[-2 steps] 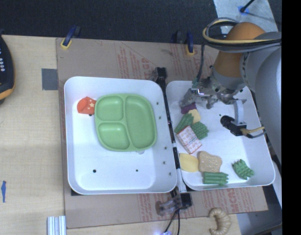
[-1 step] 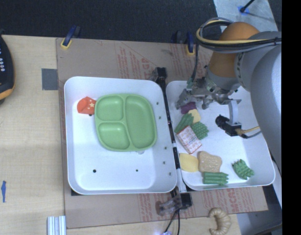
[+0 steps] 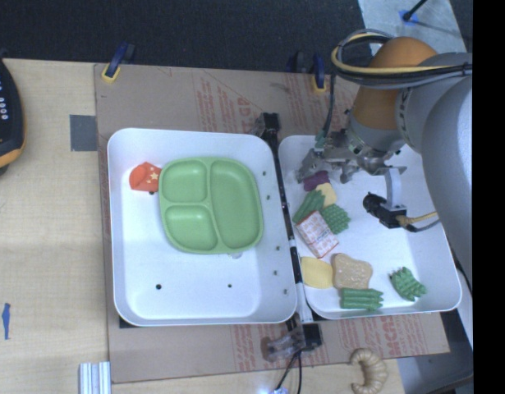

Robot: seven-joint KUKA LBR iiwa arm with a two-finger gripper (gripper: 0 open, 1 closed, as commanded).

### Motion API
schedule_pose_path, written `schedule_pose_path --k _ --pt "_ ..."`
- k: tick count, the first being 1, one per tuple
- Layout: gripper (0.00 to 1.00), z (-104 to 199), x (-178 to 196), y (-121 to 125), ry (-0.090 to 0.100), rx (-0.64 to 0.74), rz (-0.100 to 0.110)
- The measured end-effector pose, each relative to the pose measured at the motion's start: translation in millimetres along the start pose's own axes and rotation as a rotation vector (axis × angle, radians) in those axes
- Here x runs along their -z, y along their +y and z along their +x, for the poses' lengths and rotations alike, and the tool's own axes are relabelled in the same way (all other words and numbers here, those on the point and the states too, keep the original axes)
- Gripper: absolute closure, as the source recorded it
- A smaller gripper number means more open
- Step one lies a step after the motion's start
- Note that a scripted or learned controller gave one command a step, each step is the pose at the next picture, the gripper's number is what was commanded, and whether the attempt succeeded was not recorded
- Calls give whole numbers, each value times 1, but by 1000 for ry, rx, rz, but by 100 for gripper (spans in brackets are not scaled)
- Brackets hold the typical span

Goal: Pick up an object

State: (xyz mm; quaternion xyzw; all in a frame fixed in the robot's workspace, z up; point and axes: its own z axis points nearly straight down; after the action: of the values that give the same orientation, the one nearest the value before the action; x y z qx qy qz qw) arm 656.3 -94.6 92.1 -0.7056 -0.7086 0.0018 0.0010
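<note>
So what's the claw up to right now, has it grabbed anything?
Claw low over right bin's far corner. Purple piece just beneath, grip unconfirmed. Green toys crowd close beside.

2 white bins [image 3: 137,220] [image 3: 433,245], 1 green divided plate [image 3: 211,203], 1 red piece [image 3: 144,176], about 4 green toy vegetables [image 3: 408,283], 2 yellow pieces [image 3: 317,273], 1 toast slice [image 3: 351,271].

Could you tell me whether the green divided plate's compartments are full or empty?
Empty: all three compartments of the green plate show bare green.
</note>
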Motion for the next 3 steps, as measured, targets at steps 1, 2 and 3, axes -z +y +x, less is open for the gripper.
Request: schedule_pose_path --k 1,2,3 --pt "0 -5 0 0 0 -1 -2" --pt "0 -3 0 0 0 1 -1" --pt "0 -3 0 0 0 0 0"
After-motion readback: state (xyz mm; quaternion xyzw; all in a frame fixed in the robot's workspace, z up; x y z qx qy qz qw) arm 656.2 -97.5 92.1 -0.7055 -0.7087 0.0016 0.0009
